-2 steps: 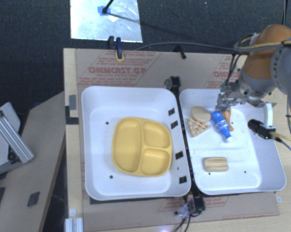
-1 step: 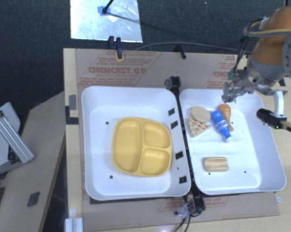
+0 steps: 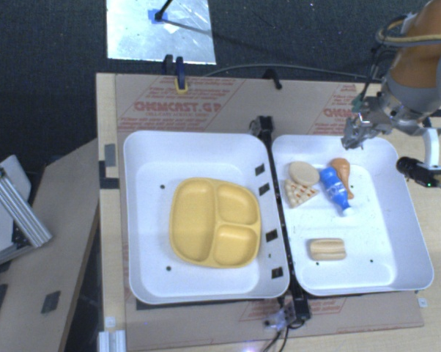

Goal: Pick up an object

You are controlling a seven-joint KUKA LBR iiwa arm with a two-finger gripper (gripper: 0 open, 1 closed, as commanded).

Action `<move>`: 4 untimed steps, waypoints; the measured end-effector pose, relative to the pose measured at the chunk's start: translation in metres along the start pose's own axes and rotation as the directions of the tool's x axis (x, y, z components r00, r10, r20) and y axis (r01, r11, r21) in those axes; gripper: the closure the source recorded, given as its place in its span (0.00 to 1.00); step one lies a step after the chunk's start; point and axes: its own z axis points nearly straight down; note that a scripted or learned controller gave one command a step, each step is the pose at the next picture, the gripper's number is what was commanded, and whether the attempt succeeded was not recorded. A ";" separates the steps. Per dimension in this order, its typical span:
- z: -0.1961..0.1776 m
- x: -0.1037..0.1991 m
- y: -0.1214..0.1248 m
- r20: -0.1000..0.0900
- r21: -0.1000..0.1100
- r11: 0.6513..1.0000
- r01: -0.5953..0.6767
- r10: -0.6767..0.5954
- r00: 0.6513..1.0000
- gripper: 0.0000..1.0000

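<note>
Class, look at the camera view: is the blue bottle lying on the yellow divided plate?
No. The blue bottle lies in the right bin, while the yellow divided plate sits in the left bin.

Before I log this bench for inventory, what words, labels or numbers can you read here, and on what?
"CHEMCAST GP": red print on the brown board under the bins, upper left.
More red print on that board at upper right: too blurred to read.
Blue bottle: label too small to read.

open floor around lone bread roll (image 3: 327, 248); bottle (image 3: 335, 188) hemmed by drumstick (image 3: 342, 171)
</note>
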 end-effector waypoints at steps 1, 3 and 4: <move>0.008 0.059 -0.007 -0.003 0.004 1.000 0.004 -0.004 1.000 1.00; 0.009 0.157 0.003 -0.003 0.002 1.000 0.004 -0.004 1.000 1.00; -0.003 0.217 -0.002 -0.004 0.002 1.000 0.006 -0.006 1.000 1.00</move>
